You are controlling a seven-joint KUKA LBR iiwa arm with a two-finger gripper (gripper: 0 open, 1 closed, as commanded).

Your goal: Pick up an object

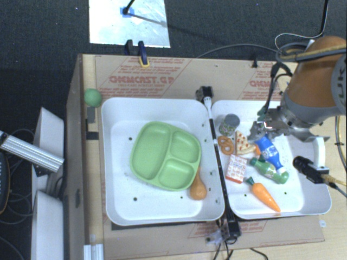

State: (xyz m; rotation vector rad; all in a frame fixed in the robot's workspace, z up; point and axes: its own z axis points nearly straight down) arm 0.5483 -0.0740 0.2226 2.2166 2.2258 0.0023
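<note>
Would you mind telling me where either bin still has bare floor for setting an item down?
Left bin: bare along its left wall and front edge, beside the green tray. Right bin: bare front right, past the carrot; crowded under the gripper, around the blue bottle.

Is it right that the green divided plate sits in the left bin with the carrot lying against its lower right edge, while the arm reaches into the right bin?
Not quite. In the camera view, the thing against the green divided plate in the left bin is a small orange-brown pear-like piece. The carrot lies in the right bin, where the arm reaches in.
</note>
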